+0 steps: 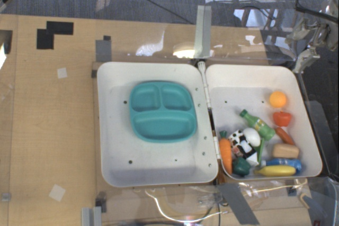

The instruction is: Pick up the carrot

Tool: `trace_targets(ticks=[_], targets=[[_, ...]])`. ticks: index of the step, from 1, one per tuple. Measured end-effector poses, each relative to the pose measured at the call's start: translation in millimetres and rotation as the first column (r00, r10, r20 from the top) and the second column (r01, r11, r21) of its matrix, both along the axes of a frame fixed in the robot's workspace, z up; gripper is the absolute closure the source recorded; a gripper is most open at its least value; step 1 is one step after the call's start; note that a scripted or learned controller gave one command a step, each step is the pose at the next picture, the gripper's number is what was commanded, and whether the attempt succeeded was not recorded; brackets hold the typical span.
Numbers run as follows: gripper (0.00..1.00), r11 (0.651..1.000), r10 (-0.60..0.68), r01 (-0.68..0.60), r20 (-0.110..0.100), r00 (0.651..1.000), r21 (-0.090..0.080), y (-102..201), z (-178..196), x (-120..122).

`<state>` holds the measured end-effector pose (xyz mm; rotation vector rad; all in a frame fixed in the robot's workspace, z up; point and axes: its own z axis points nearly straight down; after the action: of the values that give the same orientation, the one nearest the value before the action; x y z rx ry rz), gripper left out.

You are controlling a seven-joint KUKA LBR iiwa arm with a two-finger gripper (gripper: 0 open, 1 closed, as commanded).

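1. The carrot lies in the right bin, tucked against its left wall near the front corner, lengthwise front to back.
2. It's crowded: a cow toy sits just beside it and a dark green thing is by its front end.
3. Looks like a light, hard, smooth toy, so probably slippery. I'd pinch across the thicker middle.
4. The tool is parked up by the bin's far right corner, well apart from the carrot. Can't tell its state.
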<state>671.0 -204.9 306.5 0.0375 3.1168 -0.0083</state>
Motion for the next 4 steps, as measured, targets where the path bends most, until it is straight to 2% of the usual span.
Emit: trace_targets(ticks=[1,2,3,4], targets=[[0.0,1.0,-0.003,0.003,-0.022,1.0,0.006,-0.7,-102.2,-78.0],[0.0,0.957,-0.291,0.291,-0.019,0.957,0.007,0.8,-202.9,-66.3],[0.0,0.765,-0.644,0.644,-0.014,0.765,0.011,8.6,-218.5,-45.5],[0.0,0.68,-0.733,0.734,-0.016,0.68,0.013,46.3,-218.0,-63.0]])
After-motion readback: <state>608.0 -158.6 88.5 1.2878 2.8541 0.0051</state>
